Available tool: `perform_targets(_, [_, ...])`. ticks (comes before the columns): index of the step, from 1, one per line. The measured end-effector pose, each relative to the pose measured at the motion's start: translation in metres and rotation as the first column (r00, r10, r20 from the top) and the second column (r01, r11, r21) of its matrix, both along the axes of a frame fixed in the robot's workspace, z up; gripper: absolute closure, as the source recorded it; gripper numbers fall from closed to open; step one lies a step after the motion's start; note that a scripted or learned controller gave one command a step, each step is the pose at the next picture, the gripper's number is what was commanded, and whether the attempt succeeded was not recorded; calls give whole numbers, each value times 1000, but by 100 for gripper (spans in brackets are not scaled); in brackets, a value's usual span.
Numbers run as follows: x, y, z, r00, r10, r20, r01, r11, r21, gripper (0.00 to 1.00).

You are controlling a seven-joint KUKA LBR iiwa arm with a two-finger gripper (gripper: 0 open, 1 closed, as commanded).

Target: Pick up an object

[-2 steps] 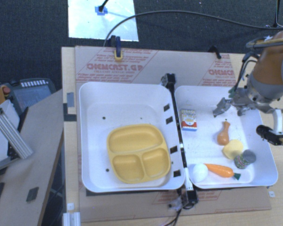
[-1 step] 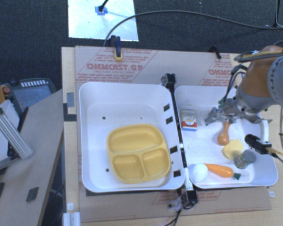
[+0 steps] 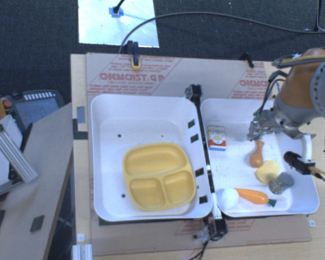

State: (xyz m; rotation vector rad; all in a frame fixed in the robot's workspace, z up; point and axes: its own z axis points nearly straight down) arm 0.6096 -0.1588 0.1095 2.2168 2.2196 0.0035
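Nothing lifted yet: hand [image 3: 256, 133] hung low in right bin [image 3: 235, 110] just above the chicken drumstick [image 3: 255, 155], grip state impossible to tell, with carrot [image 3: 252, 196], egg [image 3: 228, 198] and small carton [image 3: 216, 137] lying untouched nearby.

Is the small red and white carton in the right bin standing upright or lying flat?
Upright, it seems: the small red and white carton shows its top and front face.
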Motion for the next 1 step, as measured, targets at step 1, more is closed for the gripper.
perform_targets(1, [0, 2, 44, 1000, 2, 1, -2, 1000, 0, 100])
